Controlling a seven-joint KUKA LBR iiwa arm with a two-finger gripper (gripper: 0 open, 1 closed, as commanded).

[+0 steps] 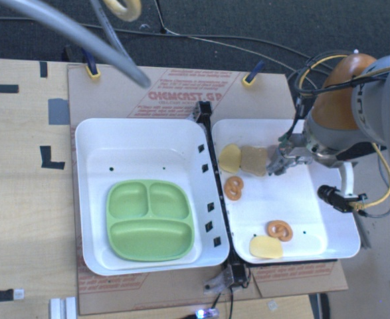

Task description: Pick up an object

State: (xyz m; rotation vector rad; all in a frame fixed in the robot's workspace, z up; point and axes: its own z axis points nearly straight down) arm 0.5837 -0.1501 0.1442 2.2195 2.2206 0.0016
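Two white bins sit side by side on a cardboard sheet (181,92) over the wooden bench (22,178). Left bin (88,145) holds a green divided plate (150,219), three compartments, lying flat toward 6 o'clock of that bin. Right bin (314,244) holds the loose items: pale yellow round piece (230,157) at about 10 o'clock of the bin, tan square slice (253,160) touching it on its 3 o'clock side, orange pretzel (233,189) just below the yellow piece toward 6 o'clock, second orange pretzel (280,230) near 6 o'clock of the bin, and a pale yellow wedge (266,247) touching that pretzel at its 7 o'clock. Arm (351,105) comes in from 3 o'clock, grey with orange band, bent over the right bin's upper right. Gripper (279,161) is low at the 3 o'clock edge of the tan slice, right against it or just beside; contact unclear. Jaw state cannot tell, dark tip blurs together. Nothing visibly lifted; all items lie on the bin floor. Black divider clips (208,178) run along the seam between bins. Grey tube (68,25) crosses the 11 o'clock corner.
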